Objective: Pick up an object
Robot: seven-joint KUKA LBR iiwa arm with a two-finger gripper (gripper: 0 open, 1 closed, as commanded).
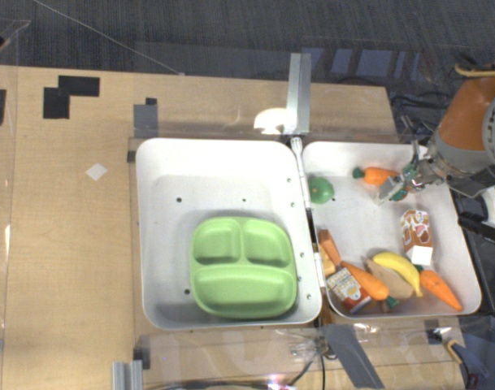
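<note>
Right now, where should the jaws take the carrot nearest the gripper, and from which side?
Probably across the middle of the orange body of the carrot, coming straight down. It lies flat and lengthwise left-right in the right bin, green top leftward, with bare floor on both long sides. The gripper is at its right end.

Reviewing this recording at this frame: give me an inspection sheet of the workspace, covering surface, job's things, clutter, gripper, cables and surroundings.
Surface: wooden bench bearing a left bin and a right bin, side by side.
Job's things: in the right bin, a carrot at the far side, a green ball by the divider, a snack packet, a banana, two more carrots and a small carton near the front.
Clutter: green divided plate in the left bin.
Gripper: gripper low over the right bin, beside the far carrot; finger state cannot be told.
Cables: dark cables beyond the right bin.
Surroundings: dark carpet; black tape marks on the bench.
</note>
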